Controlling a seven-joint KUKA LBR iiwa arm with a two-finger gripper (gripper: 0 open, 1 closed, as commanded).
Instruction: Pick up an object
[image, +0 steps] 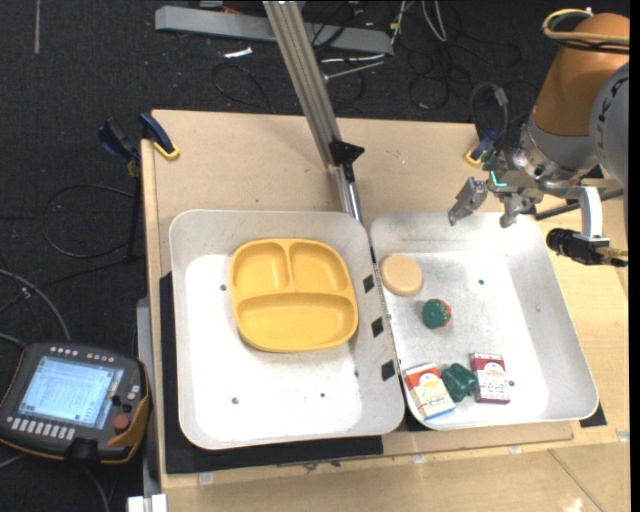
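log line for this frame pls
gripper: open, holding nothing, above far edge of right bin | in right bin: tan disc, green ball, two small boxes | left bin: yellow tray

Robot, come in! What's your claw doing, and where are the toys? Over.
Gripper open, above right bin's far edge, holding nothing. Round tan piece nearest. Nothing in the way.

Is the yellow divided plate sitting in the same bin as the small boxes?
No. The yellow divided plate lies in the left bin, while the two small boxes lie in the right bin.
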